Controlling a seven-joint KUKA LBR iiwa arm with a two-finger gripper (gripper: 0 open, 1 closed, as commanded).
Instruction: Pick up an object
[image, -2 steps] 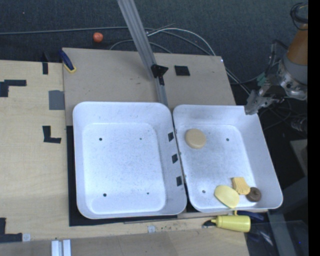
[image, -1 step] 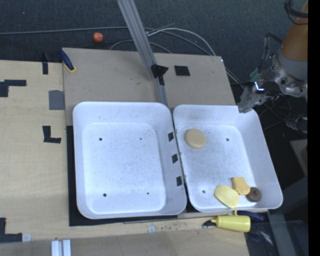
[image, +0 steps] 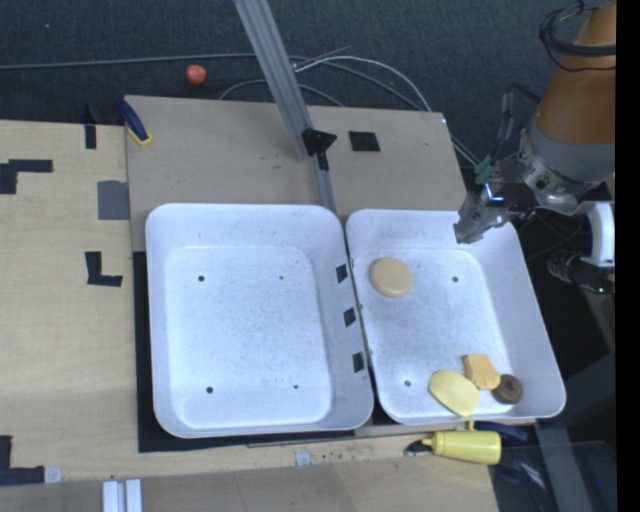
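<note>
The right bin (image: 520, 290) holds a round tan bun-like piece (image: 391, 277) near its upper left. At the front right corner lie a yellow oval piece (image: 453, 392), a small orange-tan block (image: 481, 371) and a dark brown ring (image: 508, 389). My gripper (image: 474, 226) hangs over the back right rim of this bin, well to the right of the bun and far from the front pieces. Nothing shows between its tips.
The left bin (image: 160, 300) sits beside the right one. A yellow bottle (image: 466, 446) lies on the bench just in front of the right bin. A grey pole (image: 283, 75) slants in at the back. A small red ball (image: 196, 73) lies far back.
</note>
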